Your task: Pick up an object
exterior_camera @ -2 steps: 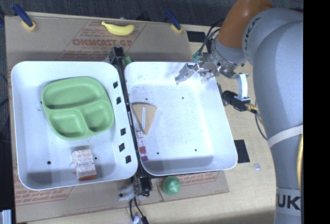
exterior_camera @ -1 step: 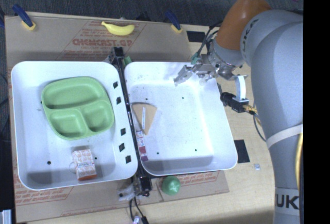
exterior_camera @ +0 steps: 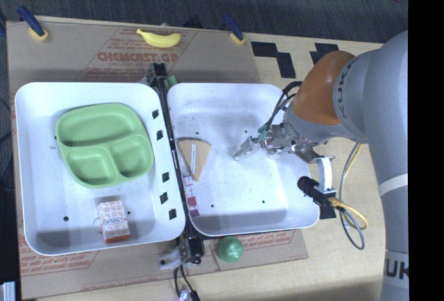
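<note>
Right bin [exterior_camera: 277, 95] floor bears a cone [exterior_camera: 195, 157], apart from the seemingly open, empty pincer [exterior_camera: 244, 150].

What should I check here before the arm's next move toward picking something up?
1. Tool over the right bin: ok.
2. Target within that bin: the cone lies by the divider, apart from the tool: ok.
3. Object between the tool's fingers: cannot tell.
4. Tray and carton in the left bin, away from the arm: ok.
5. Banana and green ball lie outside both bins: not ok as targets.
</note>
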Tool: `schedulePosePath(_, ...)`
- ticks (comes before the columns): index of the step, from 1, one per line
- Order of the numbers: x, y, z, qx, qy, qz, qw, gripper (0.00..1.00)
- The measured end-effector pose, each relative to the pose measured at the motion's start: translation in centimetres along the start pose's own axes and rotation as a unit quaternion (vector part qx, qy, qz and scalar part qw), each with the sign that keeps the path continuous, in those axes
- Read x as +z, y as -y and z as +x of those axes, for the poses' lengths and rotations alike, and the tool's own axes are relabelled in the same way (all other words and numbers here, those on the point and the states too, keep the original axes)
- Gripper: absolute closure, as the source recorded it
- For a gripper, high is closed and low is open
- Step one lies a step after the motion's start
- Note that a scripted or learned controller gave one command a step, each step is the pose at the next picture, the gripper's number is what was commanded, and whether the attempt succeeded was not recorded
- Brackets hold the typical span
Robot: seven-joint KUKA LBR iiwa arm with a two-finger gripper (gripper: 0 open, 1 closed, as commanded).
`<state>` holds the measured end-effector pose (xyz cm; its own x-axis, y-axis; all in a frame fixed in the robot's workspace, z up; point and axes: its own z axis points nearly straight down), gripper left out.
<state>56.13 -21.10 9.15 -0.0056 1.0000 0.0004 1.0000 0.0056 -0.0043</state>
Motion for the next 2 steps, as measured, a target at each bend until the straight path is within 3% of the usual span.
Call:
schedulePosePath(1, -5.1, -9.7, 3.0, 0.000, 0.000, -0.003, 1.0000, 0.00)
schedulePosePath(2, -3.3, -9.5, 0.0, 0.001, 0.000, -0.002, 1.0000, 0.00)
